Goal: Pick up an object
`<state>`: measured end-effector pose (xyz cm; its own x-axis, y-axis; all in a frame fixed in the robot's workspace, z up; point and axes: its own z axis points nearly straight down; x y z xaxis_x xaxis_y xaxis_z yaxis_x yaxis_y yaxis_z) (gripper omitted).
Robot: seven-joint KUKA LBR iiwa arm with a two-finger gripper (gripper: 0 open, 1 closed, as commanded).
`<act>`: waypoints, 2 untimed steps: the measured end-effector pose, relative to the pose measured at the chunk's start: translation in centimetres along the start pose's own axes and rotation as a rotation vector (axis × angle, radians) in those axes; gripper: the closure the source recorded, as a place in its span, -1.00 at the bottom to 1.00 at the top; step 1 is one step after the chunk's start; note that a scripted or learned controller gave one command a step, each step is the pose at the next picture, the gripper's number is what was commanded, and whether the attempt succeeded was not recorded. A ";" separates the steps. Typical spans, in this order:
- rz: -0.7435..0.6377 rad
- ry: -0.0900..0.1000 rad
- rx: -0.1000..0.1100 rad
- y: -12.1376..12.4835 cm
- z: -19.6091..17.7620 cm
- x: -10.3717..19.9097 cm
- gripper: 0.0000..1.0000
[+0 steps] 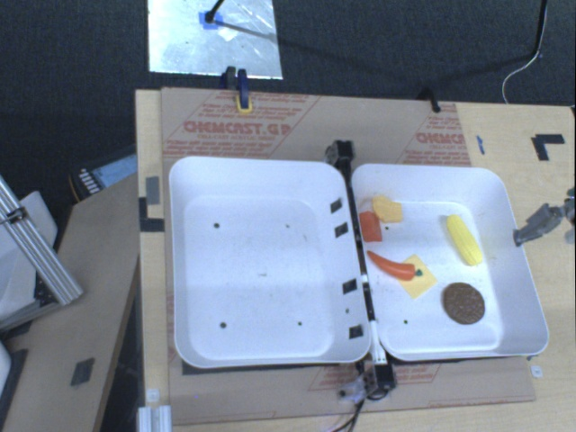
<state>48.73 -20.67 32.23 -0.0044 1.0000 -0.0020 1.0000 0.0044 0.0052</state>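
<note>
the claw [540, 223] sits at the right bin's [504, 331] right rim, about halfway along it, poking in from the side. it is small and blurred there, so whether it is open or closed i cannot tell, and nothing shows in it.

the things to pick all lie in that same bin, to the claw's left. nearest is the corn [463, 239], just inside the right rim in the bin's far half; its long axis runs from far-left to near-right, slanted only a little off the bin's depth. nearer the front edge lies the brown disc [463, 302], flat, near the front right corner. toward the inner wall lie the pepper [392, 264], resting on the yellow slice [419, 280] with its long axis roughly across the bin, and by the wall an orange block [370, 227] touching a yellow piece [388, 209].

the left bin [180, 241] lies well apart from the claw.

judging from this, the corn is the shortest reach: a small shift left, with the claw closing across the corn's narrow width.
</note>
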 end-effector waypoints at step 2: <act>-0.003 -0.004 -0.010 4.5 -15.2 0.0 -1.00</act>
<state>53.17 -20.62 47.43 -0.0072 1.0000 -0.0063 0.9999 0.0073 0.0152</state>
